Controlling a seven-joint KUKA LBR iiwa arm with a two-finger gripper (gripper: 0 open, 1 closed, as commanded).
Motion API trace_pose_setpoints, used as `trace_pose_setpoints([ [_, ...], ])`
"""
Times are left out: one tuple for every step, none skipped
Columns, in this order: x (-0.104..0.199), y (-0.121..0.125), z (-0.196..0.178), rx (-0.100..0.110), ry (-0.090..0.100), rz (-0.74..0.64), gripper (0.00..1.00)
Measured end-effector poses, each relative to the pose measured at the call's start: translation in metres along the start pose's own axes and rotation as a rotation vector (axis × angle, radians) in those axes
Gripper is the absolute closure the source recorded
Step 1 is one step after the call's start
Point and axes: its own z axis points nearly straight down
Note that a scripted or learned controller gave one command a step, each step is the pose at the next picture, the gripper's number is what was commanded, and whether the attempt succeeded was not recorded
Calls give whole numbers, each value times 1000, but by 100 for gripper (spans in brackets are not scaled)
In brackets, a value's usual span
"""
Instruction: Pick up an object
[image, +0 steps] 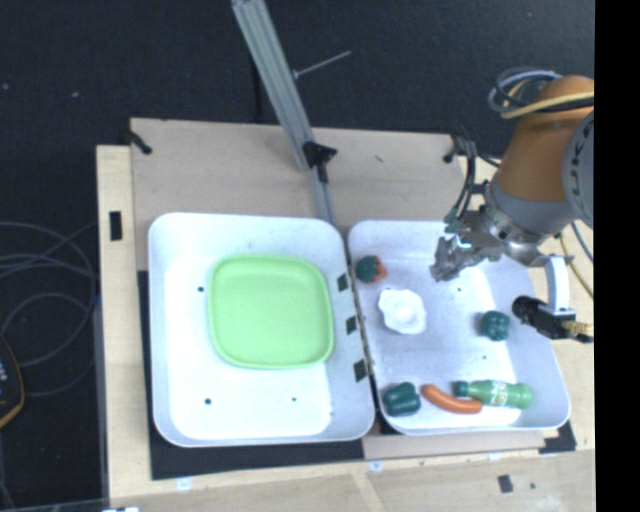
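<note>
The right bin (520, 420) holds several small things: a white lump (402, 310) near its middle, a small green and orange piece (369, 268) at its upper left, a dark green round piece (493, 324) at the right, a green block (401, 399), an orange carrot-like piece (449, 399) and a green bottle (494, 393) along the front. My gripper (447, 262) hangs over the bin's upper middle, right of the green and orange piece and above the white lump. Nothing shows between its fingers.
The left bin (175, 250) holds a light green square plate (270, 310). A grey pole (283, 90) slants down from the top to the gap between the bins. The arm (535, 160) fills the upper right. A black fitting (540, 316) sticks out at the right bin's right rim.
</note>
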Motion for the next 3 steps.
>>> trace_pose_setpoints([
  [-1, 1, -44, 0, 0, 0, 100],
  [41, 18, -35, 5, 1, -3, 100],
  [84, 32, -24, 5, 1, -3, 100],
])
